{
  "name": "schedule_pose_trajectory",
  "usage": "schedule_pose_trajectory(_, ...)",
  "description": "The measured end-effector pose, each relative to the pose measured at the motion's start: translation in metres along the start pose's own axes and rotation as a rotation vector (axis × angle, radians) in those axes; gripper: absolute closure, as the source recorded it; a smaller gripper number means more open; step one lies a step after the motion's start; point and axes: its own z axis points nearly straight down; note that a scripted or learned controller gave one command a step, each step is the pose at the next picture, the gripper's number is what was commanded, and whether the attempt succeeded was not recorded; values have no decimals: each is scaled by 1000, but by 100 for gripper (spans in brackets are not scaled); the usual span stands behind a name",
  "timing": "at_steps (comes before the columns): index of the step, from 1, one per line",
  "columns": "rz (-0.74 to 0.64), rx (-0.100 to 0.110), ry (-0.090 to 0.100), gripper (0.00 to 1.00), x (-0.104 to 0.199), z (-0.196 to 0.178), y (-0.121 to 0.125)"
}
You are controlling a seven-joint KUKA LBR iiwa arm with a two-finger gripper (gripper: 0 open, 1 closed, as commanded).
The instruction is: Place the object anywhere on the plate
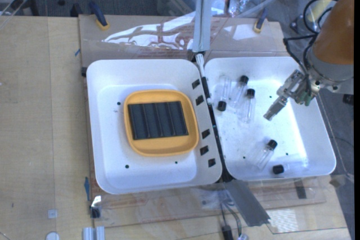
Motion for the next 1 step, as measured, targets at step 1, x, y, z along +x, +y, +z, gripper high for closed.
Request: schedule_pose_trajectory(1,0,-4,-5,100,-1,-11,2)
